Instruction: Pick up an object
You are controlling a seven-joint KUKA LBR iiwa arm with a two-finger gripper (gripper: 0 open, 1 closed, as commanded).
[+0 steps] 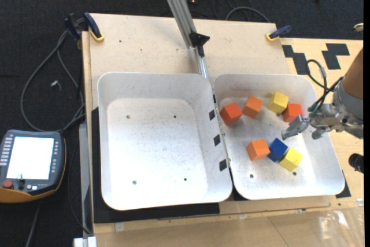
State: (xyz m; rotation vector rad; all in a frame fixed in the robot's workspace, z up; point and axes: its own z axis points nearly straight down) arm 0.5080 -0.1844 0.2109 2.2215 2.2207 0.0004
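Observation:
Several coloured cubes lie in the right bin (324, 179). Along the back are an orange-red cube (231, 113), an orange cube (252, 106), a yellow cube (278, 102) and a red-orange cube (293, 111). Nearer the front, an orange cube (258, 149), a blue cube (278, 149) and a yellow cube (291, 158) sit close together. My gripper (304, 130) reaches in from the right and hovers just right of the red-orange cube, above the blue and yellow pair. It stands open with nothing between its fingers.
The left bin (110, 124) adjoins the right one at a central divider (218, 130). A slanted metal pole (176, 0) rises from the back of the divider. A teach pendant (29, 165) lies off the bench to the left.

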